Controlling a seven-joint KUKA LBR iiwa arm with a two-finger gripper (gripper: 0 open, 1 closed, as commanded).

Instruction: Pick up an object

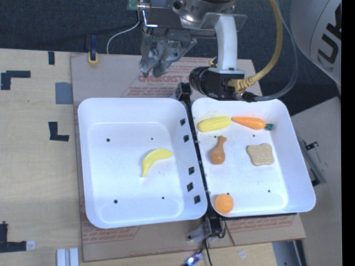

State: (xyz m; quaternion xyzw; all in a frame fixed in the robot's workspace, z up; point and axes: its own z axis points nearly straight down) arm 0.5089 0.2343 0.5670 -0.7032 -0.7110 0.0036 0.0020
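Observation:
My gripper (pixel 155 66) hangs high above the back edge of the left bin (pixel 91 148), with nothing between its fingers. A yellow banana (pixel 154 159) lies in the left bin, right of its middle. The right bin (pixel 288 148) holds a corn cob (pixel 214 124) and a carrot (pixel 249 122) at the back, a chicken drumstick (pixel 218 150) and a slice of bread (pixel 260 154) in the middle, and an orange (pixel 223 203) at the front left.
A black clip row (pixel 191 159) runs along the divide between the two bins. A yellow cable (pixel 272 54) loops down behind the right bin. The bins rest on a cardboard sheet (pixel 111 76) on the wooden bench.

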